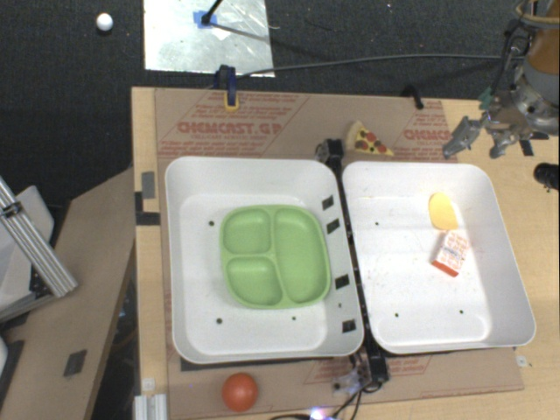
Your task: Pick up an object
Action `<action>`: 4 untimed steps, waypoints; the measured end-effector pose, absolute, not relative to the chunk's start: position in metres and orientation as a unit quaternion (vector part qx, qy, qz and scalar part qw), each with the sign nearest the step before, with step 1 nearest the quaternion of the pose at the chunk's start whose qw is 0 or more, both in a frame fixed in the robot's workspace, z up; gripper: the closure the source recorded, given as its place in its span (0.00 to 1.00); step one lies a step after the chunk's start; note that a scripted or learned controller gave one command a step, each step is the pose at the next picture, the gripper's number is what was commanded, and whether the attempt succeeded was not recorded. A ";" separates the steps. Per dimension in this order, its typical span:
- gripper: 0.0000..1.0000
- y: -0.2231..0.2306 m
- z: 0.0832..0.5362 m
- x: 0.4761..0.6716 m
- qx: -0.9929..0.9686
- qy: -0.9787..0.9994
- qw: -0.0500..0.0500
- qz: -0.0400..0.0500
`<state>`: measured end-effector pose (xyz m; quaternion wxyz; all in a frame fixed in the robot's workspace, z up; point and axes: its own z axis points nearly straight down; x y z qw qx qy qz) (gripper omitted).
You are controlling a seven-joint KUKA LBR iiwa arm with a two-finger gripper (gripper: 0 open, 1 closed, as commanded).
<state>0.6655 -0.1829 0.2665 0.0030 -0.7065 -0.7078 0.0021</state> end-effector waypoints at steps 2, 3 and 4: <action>0.00 -0.185 0.231 0.666 -0.706 -0.708 0.000 0.000; 0.00 -0.194 0.179 0.660 -0.707 -0.707 0.000 0.001; 0.00 -0.195 0.138 0.661 -0.707 -0.708 0.000 0.000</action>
